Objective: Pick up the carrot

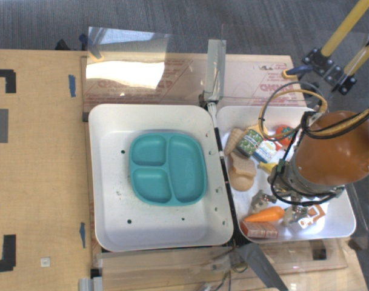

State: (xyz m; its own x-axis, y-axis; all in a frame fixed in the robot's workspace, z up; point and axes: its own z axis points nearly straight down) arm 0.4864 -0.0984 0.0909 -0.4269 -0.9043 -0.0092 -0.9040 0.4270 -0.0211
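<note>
Camera view, near to far. Carrot (269, 214) lies on its side in the right bin (345, 223), close to that bin's near wall, long axis roughly left-right, and just below my gripper (291, 206). It looks like a toy: probably light, stiff, smooth plastic, so likely slippery under metal pads. It tapers, so I'd judge the best hold is across the thick middle, fingers on either side of the long axis, not at the thin end, where it could squirt out. A reddish flat piece (261, 231) sits right under or beside it, touching by the look of it, so a low grasp risks catching both.

My gripper is over the right bin just beside the carrot's right end. My wrist and cables cover the fingers, so whether they're spread or pinched I cannot tell. No carrot visible between them.

Counts: carrot, one. Beyond it, one pale bread-like piece (243, 167), one tan cone-like piece (232, 139), one green-labelled can or packet (251, 142), one blue-white item (266, 153), something red (283, 130) at the far side, partly hidden. White bins, two, side by side. Left bin (105, 162) holds one teal divided plate (168, 167) with three compartments. Arm (332, 150), one.
</note>
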